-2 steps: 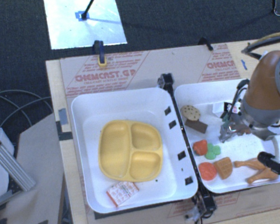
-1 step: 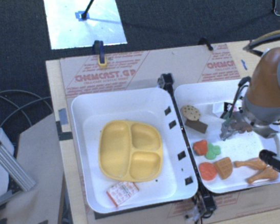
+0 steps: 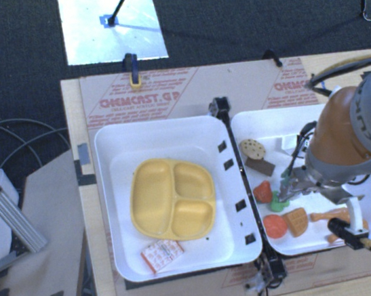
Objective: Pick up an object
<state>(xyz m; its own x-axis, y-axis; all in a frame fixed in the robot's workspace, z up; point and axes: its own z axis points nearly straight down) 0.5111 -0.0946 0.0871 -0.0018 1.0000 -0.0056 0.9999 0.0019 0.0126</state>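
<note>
two shallow white bins sit side by side on the worktop (image 3: 184, 86), and the arm (image 3: 355, 134) leans over the right bin (image 3: 302, 247). the gripper (image 3: 284, 190) points down into the middle of that bin, its tip at a small green object (image 3: 277, 202). whether the fingers are clenched on that green piece or released cannot be told, because the wrist hides them.

other candidates for picking lie close around the fingers. touching the green object on the side toward the left bin is a red wedge (image 3: 263, 191). just behind the fingers, toward the far rim, lies a dark brown block (image 3: 261, 166), and beyond it a tan round cookie with dark dots (image 3: 252, 147). on the near side of the fingers rest a flat red disc (image 3: 275, 225) and, beside it, an orange toast-like piece (image 3: 296, 222). further toward the arm's side, a tan stick-like piece (image 3: 332, 215) lies near the front rim.

well away from the fingers, across the divider, the left bin (image 3: 119, 187) holds a yellow sectioned tray (image 3: 173, 197) and a small red-and-white packet (image 3: 162, 254) at its near edge.
</note>
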